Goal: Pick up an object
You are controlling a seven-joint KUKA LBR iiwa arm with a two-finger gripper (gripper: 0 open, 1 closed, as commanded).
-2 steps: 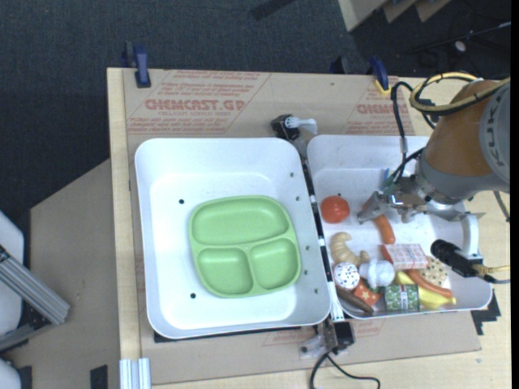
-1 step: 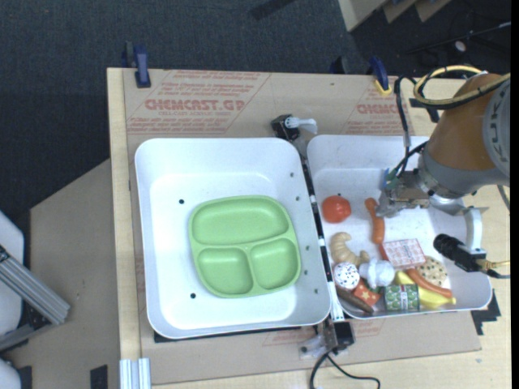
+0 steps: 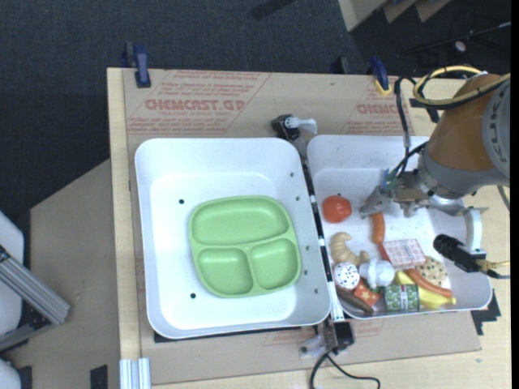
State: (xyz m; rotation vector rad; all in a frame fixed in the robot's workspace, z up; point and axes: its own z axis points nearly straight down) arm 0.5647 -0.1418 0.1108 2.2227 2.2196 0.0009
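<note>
The right bin (image 3: 349, 156) holds a heap of toy food. A red tomato (image 3: 336, 209) lies near its left wall, with an orange carrot-like stick (image 3: 378, 228) just to its right. Toward the front are a tan croissant (image 3: 342, 245), a white dotted ball (image 3: 347, 276), a pink-and-white packet (image 3: 403, 252), a cookie (image 3: 433, 271), a green can (image 3: 400, 297) and a yellow banana (image 3: 438, 299). My gripper (image 3: 379, 203) hangs low over the bin's middle, right above the top end of the orange stick and to the right of the tomato. I see nothing held in it.
In the left bin (image 3: 162, 168) lies a green three-compartment tray (image 3: 242, 243). The grey arm with its orange band (image 3: 462, 136) covers the right bin's right side. A black part (image 3: 456, 254) juts out over the cookie. Blue clamps (image 3: 143, 65) hold the board's back edge.
</note>
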